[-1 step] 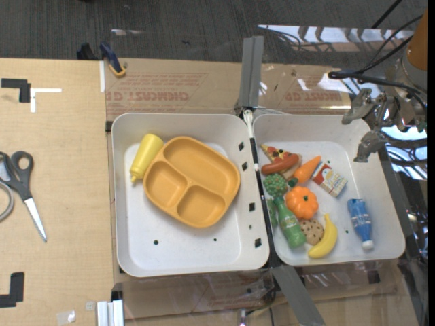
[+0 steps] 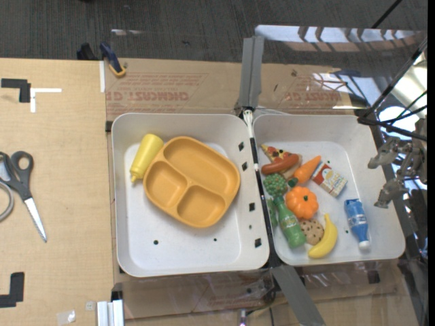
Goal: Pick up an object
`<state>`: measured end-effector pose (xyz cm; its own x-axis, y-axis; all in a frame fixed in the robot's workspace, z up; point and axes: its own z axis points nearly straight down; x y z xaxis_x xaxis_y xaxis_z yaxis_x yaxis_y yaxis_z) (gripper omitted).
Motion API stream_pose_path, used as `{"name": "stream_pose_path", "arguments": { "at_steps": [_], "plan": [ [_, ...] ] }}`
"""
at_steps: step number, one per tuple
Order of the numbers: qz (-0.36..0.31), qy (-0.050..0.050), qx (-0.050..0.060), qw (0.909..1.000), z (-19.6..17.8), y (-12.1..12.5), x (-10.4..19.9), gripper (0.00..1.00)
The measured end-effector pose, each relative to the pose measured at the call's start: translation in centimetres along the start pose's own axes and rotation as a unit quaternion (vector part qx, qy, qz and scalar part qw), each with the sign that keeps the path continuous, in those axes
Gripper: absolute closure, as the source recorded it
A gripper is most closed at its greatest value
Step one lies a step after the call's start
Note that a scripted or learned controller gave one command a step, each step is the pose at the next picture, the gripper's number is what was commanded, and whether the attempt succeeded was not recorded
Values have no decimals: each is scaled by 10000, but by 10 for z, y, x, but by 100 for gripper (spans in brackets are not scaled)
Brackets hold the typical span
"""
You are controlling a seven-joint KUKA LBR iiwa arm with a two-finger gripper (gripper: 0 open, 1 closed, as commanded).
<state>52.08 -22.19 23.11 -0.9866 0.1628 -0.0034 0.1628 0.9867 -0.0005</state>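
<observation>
The gripper (image 2: 393,176) sits at the right rim of the right bin (image 2: 380,246), seen as a pale metal, skeletal shape with dark cables running up and to the right behind it. It hangs just outside and above the bin wall, not over any of the toys. Whether its fingers are spread or pressed together cannot be told from this slant; nothing is visible between them. The grey arm body and its orange band are not clear here.

Taking the toy pumpkin (image 2: 302,202) as the landmark: it lies near the middle of the right bin. Just left of it is a broccoli floret (image 2: 274,183), and below that a green bottle (image 2: 290,227) lying lengthwise. Above and left of the pumpkin lie a pizza slice (image 2: 273,153) and a hot dog (image 2: 283,164). A carrot (image 2: 308,169) slants just above the pumpkin, and a small red and white carton (image 2: 331,180) is to its upper right. Directly below the pumpkin is a cookie (image 2: 312,231), with a banana (image 2: 325,240) curving beside it. Well to the pumpkin's right, nearest the gripper, lies a blue bottle (image 2: 357,221) with a white cap.

Left of the pumpkin, across the divider, the left bin (image 2: 136,250) holds an orange divided plate (image 2: 192,180) and a yellow mustard bottle (image 2: 145,156) touching its upper-left edge.
</observation>
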Motion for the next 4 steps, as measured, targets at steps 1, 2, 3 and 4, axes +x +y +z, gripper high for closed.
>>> {"name": "stream_pose_path", "arguments": {
  "at_steps": [1,2,3,4],
  "plan": [
    [-485,-56,13,9988,132,1,-7,0],
    [-71,-96,16,9999,131,30,43,0],
    [522,-100,6,9986,131,84,51,0],
    [283,-100,4,9995,131,132,-21,0]
  ]
}}
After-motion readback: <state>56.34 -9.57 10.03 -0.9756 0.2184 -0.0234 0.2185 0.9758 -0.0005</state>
